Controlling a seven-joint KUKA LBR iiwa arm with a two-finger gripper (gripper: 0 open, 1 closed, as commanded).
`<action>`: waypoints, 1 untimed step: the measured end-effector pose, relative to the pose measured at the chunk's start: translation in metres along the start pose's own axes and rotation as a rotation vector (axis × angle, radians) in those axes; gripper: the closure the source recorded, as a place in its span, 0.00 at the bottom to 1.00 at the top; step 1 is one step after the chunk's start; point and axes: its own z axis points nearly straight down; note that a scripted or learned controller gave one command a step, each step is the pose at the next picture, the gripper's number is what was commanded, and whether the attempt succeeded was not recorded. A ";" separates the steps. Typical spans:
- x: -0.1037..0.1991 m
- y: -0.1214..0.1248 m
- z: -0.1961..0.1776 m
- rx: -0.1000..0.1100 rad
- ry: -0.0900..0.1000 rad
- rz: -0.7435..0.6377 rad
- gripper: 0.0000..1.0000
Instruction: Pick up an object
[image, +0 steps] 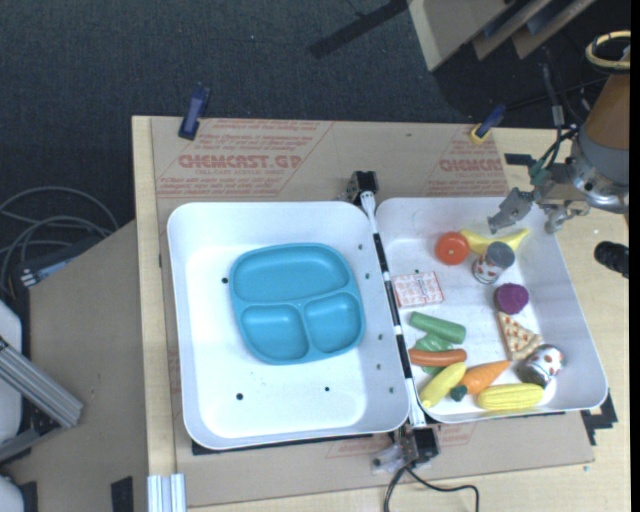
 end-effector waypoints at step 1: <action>0.051 0.035 0.096 -0.014 -0.002 -0.003 0.00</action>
